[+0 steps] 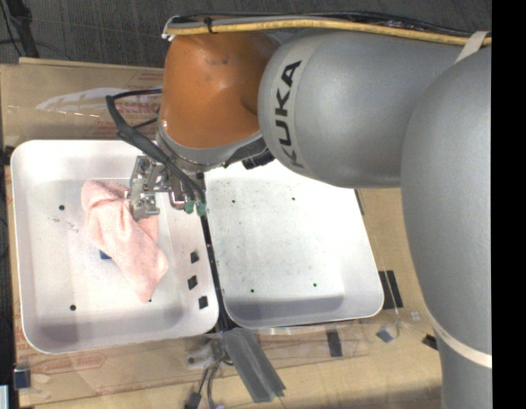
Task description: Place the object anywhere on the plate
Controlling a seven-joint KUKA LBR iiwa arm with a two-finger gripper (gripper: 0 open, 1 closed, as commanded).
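Observation:
A crumpled pink cloth (122,239) lies in the left white bin (41,313), stretching from the upper middle toward the lower right. A small blue patch (103,254) peeks out at its left side. My gripper (145,196) hangs over the cloth's upper right end, its metal fingers pointing down at the fabric. Whether the fingers touch or pinch the cloth cannot be made out. The arm's orange band (207,83) and grey body cover the area above both bins.
The right white bin (288,245) sits next to the left one, sharing a raised divider (210,262). Cardboard (58,83) lies under both bins. Black tape marks (193,271) sit near the left bin's right wall.

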